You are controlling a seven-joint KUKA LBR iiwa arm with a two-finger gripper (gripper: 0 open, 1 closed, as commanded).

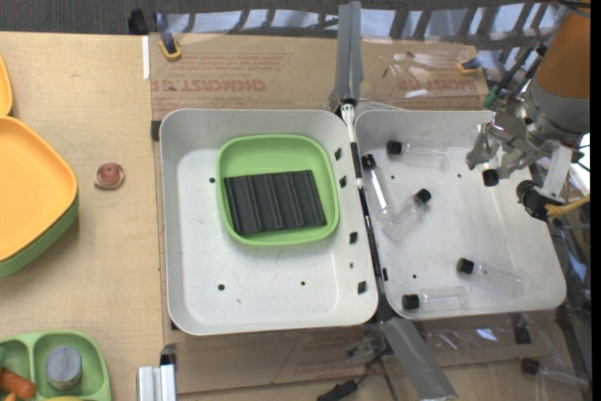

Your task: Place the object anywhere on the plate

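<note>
Tool [496,157] hangs over right white bin [526,291], far-right side; finger state unreadable. Clear black-capped vials [406,211] scattered below. Square green plate [278,190] in left bin.

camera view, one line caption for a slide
Grey arm's pincer over clear black-capped vials; square green plate in left white bin.

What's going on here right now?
The arm's end effector hangs over the right bin's upper right corner, where several clear vials with black caps lie scattered. The green plate sits in the left bin with a dark ridged block on it. No vial is on the plate yet.
</note>
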